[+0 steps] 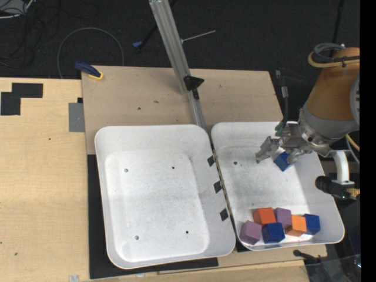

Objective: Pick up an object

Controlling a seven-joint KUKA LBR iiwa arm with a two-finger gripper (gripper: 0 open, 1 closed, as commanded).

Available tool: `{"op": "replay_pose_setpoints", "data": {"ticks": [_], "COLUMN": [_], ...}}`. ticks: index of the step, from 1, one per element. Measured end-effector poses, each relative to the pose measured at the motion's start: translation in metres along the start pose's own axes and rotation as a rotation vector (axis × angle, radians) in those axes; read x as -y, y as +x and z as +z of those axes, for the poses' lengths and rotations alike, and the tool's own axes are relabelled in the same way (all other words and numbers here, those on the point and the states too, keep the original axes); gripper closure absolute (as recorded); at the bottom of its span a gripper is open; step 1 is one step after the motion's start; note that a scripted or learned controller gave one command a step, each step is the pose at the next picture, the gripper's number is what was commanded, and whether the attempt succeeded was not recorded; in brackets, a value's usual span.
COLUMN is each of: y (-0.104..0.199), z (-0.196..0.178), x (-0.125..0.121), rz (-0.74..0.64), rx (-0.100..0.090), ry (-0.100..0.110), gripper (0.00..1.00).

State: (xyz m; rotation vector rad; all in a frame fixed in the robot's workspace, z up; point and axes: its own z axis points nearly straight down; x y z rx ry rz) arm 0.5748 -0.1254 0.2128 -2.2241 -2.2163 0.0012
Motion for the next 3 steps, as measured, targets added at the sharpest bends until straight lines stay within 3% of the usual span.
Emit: {"op": "replay_pose_setpoints", "data": {"ticks": [1, 2, 3], "y": [-0.054, -0.068, -0.034], "z": [0.035, 0.119, 0.087], "x": [0.086, 0.087, 0.041], "rz": [0.004, 0.0, -0.009], "rx": [0.0, -0.002, -0.001], "ry": [0.008, -0.002, -0.004], "gripper": [0.0, 0.0, 0.0]}}
